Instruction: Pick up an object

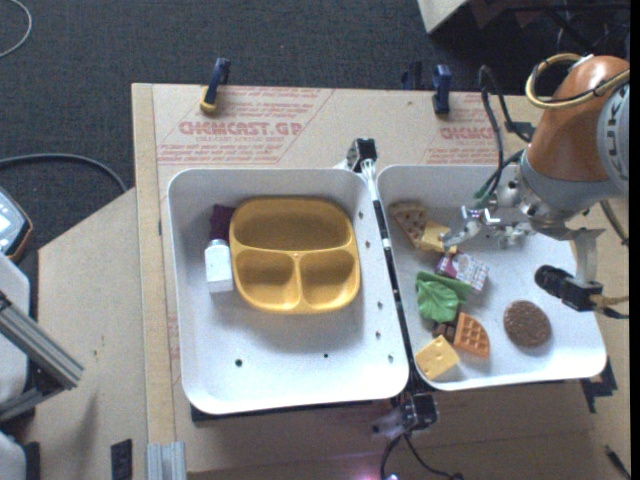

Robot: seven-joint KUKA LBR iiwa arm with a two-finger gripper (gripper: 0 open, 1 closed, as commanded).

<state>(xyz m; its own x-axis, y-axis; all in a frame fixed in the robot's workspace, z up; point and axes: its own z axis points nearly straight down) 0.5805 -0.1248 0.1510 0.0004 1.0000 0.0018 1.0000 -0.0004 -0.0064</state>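
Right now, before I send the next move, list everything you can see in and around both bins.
white bins: 2, white, side by side on the bench
divided tray: 1, yellow, left bin
small bottle: 1, white, left bin, at the tray's left edge
dark red item: 1, left bin, just behind the bottle
waffle pieces: 2, brown and orange, right bin
cheese wedge: 1, yellow, right bin, near edge
green item: 1, right bin, middle
round cookie: 1, brown, right bin
patterned packet: 1, pink and white, right bin
clamps: 2, bench far edge
gripper: 1, metallic, above the right bin
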